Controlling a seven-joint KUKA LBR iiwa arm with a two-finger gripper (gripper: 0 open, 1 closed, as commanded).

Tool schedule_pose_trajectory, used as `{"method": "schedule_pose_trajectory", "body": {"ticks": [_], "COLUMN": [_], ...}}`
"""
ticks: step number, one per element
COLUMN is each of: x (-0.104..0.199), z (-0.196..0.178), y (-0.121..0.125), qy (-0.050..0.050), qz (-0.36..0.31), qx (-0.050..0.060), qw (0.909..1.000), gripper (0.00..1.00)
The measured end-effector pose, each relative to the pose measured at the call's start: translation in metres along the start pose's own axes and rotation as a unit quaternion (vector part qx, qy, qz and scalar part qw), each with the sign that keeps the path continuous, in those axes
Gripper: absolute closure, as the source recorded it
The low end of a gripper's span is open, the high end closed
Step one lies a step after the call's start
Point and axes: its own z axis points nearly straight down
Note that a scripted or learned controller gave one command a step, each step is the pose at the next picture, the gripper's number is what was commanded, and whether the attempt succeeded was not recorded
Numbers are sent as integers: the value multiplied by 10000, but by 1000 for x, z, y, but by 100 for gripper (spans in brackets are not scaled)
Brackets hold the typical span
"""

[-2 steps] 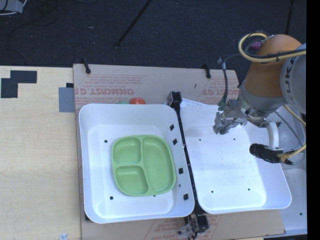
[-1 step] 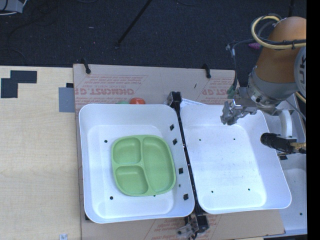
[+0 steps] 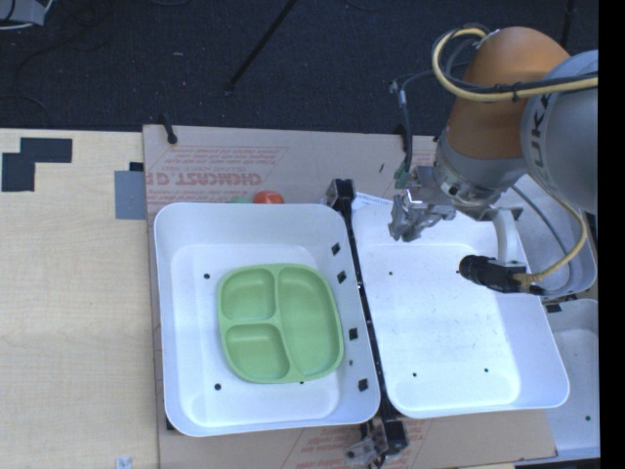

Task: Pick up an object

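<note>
A light green divided plate lies flat in the left bin, a little right of its middle. My gripper hangs over the far left corner of the right bin, close to the wall between the bins. I see nothing held in it. The grey arm with its orange band comes in from the upper right.
A dark, elongated piece at the end of the arm's yellow hose sits over the right bin's right side. A small red thing shows behind the left bin's far rim, on the cardboard. Black clips line the wall between the bins.
</note>
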Motion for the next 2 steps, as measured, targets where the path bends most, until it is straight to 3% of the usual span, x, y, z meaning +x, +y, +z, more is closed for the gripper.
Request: {"method": "schedule_pose_trajectory", "body": {"ticks": [1, 2], "x": [51, 107], "z": [-4, 14], "y": [8, 15], "qy": [-1, -3], "qz": [-2, -2], "qx": [-1, 11], "qw": [10000, 10000], "gripper": [100, 100]}}
